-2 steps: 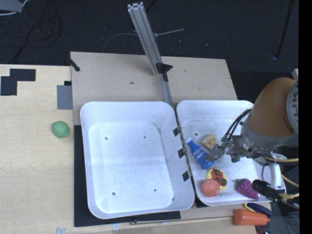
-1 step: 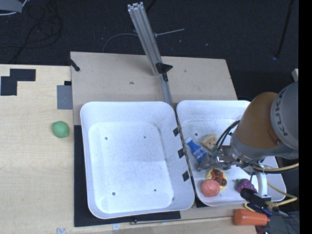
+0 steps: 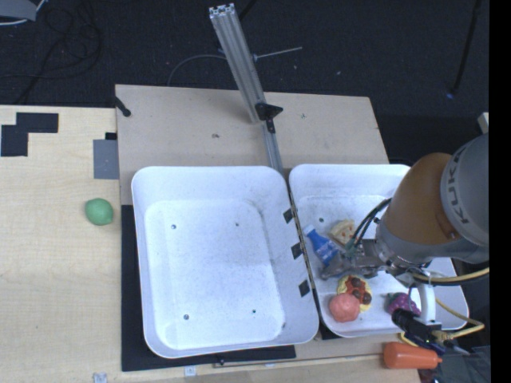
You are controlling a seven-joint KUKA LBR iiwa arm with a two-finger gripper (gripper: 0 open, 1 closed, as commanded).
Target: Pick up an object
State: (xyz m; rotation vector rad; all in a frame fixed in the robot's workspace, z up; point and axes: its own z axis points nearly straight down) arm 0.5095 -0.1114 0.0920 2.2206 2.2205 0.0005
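Orange band (image 3: 419, 198), nearest lens; gripper (image 3: 351, 268), grip state indeterminate, poised directly above yellow-red toy (image 3: 355, 288), pink ball (image 3: 344, 307) just beyond

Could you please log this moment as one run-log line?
arm: over right bin | tool: low among items | nearest: blue item, red ball | left bin | green ball: on bench | grasp: unconfirmed

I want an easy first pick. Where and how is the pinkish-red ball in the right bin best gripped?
Grip the pinkish-red ball across its widest middle, coming straight down. It is round, so any finger line fits, but a yellow-and-red object touches its upper right and the bin wall lies close below, so probably place the fingers left and right.
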